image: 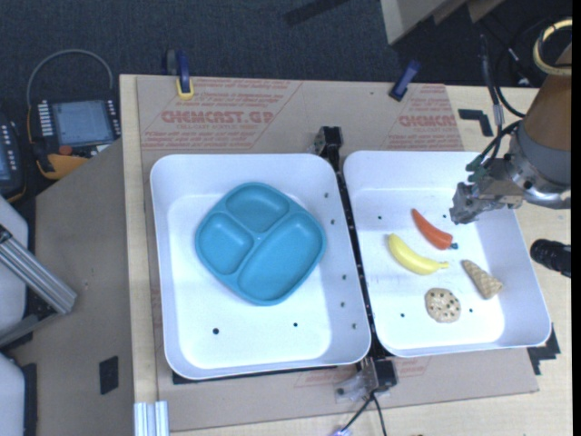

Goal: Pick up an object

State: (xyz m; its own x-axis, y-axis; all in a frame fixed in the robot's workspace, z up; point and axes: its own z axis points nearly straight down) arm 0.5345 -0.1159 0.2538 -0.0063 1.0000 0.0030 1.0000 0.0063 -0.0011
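White plastic dominates the camera view: two shallow bins sit side by side on the table [136, 243]. The left bin [172, 198] carries a blue divided plate [260, 242] at its centre. The right bin [517, 325] holds four small things: a red pepper [431, 229] near the middle, a yellow banana [415, 255] touching it at about 7 o'clock, a cookie [442, 305] toward 6 o'clock, and a tan wedge [482, 278] at about 4 o'clock from the banana.

The gripper [461, 211] hovers over the right bin, just at 2 o'clock from the pepper's upper end. Whether the jaws are spread or pressed together I cannot tell; nothing is visibly caught between them. So the pick looks not yet made, with the descent, the closing and the lift left to do.

The pepper lies away from the bin walls, with bare floor toward 12 o'clock. The banana crowds its lower side, so a grasp there could nudge both.
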